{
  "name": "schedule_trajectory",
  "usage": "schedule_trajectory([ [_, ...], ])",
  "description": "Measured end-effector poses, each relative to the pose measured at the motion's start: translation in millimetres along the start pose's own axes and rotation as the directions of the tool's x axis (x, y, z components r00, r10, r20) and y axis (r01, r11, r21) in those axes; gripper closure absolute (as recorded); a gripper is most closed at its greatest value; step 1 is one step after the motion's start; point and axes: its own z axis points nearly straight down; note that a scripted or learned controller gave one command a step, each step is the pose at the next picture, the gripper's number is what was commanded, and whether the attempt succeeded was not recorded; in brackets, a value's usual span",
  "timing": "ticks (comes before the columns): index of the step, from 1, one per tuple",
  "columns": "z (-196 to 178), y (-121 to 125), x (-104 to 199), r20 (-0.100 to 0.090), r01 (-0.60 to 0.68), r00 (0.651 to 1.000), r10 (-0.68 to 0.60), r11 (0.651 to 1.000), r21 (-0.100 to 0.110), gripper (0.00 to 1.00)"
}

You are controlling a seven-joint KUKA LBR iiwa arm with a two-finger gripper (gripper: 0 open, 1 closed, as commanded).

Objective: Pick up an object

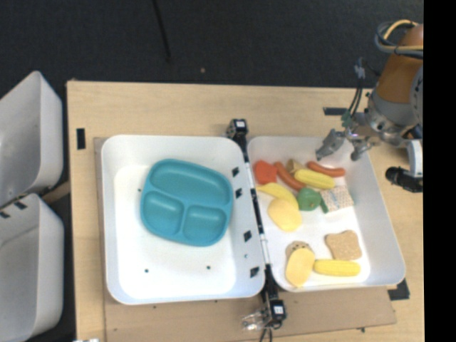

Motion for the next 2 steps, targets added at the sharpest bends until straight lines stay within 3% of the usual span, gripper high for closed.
schedule_trajectory([
  [1, 43, -1, -2, 0.001, 0.0, 1.0, 0.0, 1.0, -0.001, 0.0],
  [2, 62, 4, -4, 0.007, 0.005, 1.0, -0.005, 1.0, -0.017, 0.0],
])
